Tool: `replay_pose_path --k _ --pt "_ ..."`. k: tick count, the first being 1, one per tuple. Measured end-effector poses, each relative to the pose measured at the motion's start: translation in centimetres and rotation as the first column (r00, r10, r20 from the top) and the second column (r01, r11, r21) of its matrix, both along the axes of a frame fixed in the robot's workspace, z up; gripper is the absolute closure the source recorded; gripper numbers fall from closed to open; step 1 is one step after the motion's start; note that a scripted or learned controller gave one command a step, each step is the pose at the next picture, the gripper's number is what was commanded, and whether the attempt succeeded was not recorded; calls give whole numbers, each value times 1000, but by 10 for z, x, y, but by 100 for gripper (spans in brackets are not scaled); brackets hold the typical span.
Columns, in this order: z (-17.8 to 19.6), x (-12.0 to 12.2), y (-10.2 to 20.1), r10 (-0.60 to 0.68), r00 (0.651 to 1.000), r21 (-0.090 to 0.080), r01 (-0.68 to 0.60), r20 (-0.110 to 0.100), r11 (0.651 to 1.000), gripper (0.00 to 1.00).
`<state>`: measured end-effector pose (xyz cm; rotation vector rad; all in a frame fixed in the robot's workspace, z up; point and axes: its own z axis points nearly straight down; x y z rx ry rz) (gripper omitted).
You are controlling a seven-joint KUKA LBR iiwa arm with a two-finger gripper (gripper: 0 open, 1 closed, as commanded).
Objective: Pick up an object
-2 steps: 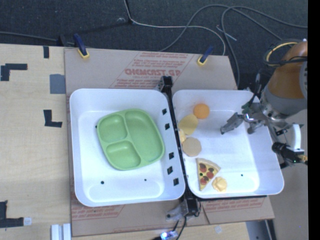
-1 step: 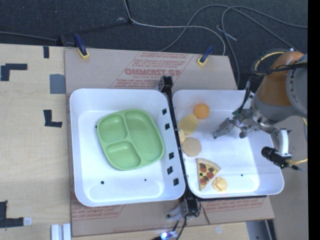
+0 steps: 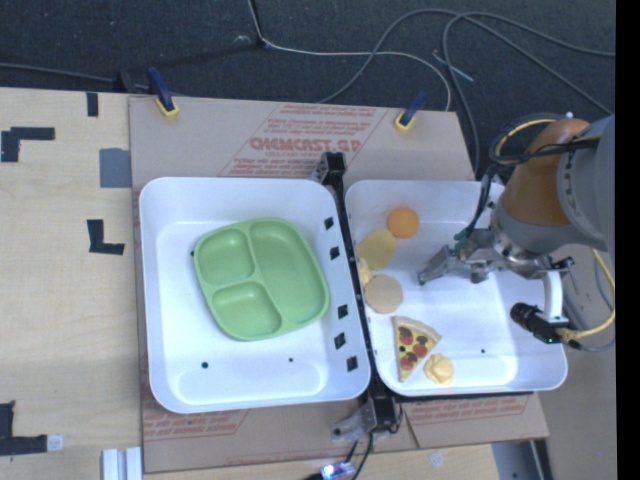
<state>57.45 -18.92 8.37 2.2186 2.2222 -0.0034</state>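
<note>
The right bin (image 3: 500, 368) holds several toy foods: an orange ball (image 3: 403, 222), a pale yellow piece (image 3: 377, 248), a beige round piece (image 3: 383, 293), a pizza slice (image 3: 412, 345) and a small yellow lump (image 3: 438, 370). My gripper (image 3: 457, 268) hangs over the middle of this bin, to the right of the yellow and beige pieces and apart from them. It looks open, with nothing between its fingers. The grey arm with its orange band (image 3: 535, 188) comes in from the right.
The left bin (image 3: 160, 298) holds a green divided plate (image 3: 262, 278). A black divider strip (image 3: 345, 268) runs between the bins. Cables (image 3: 560, 323) hang by the wrist at the right bin's right wall. Bare bin floor lies right of the pizza slice.
</note>
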Motion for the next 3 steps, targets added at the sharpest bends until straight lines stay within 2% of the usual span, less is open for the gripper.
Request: replay_pose_path --k 1,2,3 --pt "13 1 0 1 1000 -2 -1 5 1000 100" --pt "74 1 -6 -1 1000 2 1 4 1000 100" --pt "120 6 1 1 1000 2 -1 4 1000 100"
